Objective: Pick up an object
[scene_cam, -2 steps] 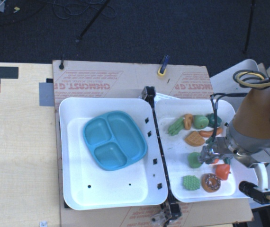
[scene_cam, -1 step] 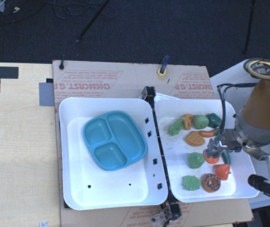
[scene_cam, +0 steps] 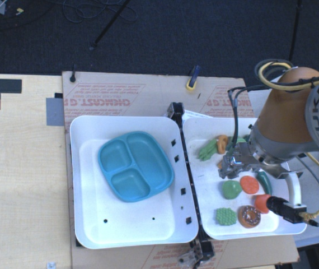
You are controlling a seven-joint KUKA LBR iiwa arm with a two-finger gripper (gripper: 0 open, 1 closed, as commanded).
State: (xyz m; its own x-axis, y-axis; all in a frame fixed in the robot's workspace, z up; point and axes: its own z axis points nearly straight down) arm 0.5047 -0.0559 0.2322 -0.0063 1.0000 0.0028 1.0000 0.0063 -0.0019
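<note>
My gripper [scene_cam: 230, 166] hangs low over the middle of the right bin [scene_cam: 204, 228], under the grey arm with its orange band [scene_cam: 288, 102]. Just below it lie a round green toy [scene_cam: 231, 190] and an orange-red toy [scene_cam: 249, 184]. A dark green pepper-like piece [scene_cam: 264, 182] lies to their right. A leafy green piece [scene_cam: 207, 149] and a small orange piece [scene_cam: 221, 143] lie up and left of the gripper. Near the front edge sit a knobbly green piece [scene_cam: 225, 216], a brown donut [scene_cam: 249, 217] and a red piece [scene_cam: 262, 204].
The left bin [scene_cam: 87, 217] holds a blue divided plate [scene_cam: 135, 165]. A black divider with clips [scene_cam: 183, 172] runs between the bins. Cables and a black-tipped fitting [scene_cam: 287, 209] hang off the arm at the right bin's front right corner.
</note>
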